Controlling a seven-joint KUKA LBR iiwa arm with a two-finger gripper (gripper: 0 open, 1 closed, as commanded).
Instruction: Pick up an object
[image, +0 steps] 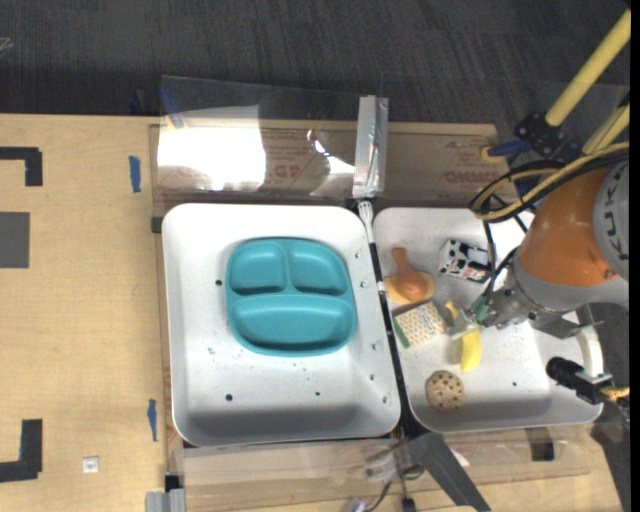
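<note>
The right bin (520, 395) holds several small things. An orange pear-shaped toy (407, 282) lies at its left side, with a green and yellow patterned packet (418, 323) just below it. A yellow piece (468, 350) lies near the middle, and a tan speckled ball (445, 390) rests toward the front. A small black and white card box (463, 258) sits at the back. My gripper (480, 312) hangs low over the middle of this bin, just above the yellow piece and right of the packet.
The left bin (190, 380) carries a teal divided plate (290, 295). The grey arm with its orange band (565, 240) covers the right bin's right side. Cables (510, 190) loop behind it. A clear plastic sheet (260, 155) stands behind the bins.
</note>
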